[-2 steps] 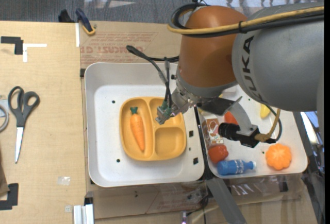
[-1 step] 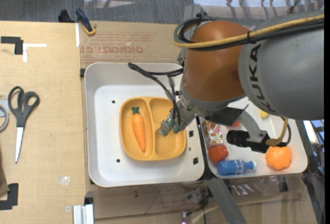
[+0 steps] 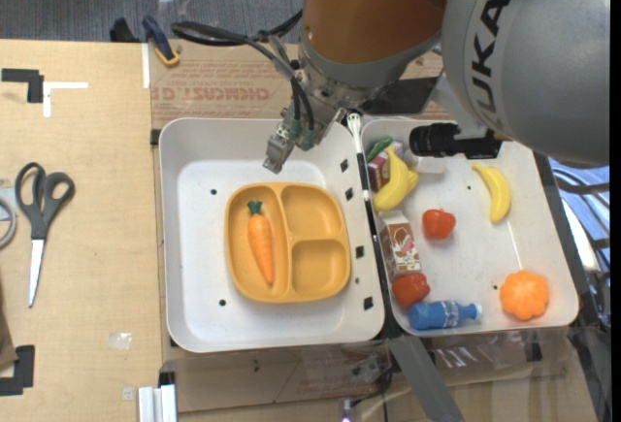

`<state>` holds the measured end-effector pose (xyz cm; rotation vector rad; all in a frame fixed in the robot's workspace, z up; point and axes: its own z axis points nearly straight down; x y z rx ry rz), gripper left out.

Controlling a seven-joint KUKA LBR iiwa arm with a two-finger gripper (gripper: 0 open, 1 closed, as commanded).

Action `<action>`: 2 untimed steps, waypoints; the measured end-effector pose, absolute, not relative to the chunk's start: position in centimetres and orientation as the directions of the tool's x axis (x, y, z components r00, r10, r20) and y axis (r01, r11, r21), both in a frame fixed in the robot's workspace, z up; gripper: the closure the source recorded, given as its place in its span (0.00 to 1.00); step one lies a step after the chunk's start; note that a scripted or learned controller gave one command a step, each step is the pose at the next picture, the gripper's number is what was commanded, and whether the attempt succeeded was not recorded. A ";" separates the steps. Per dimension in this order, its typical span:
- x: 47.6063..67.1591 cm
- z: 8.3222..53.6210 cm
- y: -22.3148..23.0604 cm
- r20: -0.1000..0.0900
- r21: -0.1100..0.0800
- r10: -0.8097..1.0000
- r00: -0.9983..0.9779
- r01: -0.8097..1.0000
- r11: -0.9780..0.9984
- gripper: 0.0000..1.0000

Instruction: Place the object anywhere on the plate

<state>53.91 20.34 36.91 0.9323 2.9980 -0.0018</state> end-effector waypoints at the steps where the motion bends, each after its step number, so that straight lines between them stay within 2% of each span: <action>1: 53.5 24.1 22.8 0.001 -0.002 0.427 -0.904 0.427 0.904 1.00; 2: 47.8 29.0 20.9 0.000 -0.001 0.302 -0.953 0.302 0.953 1.00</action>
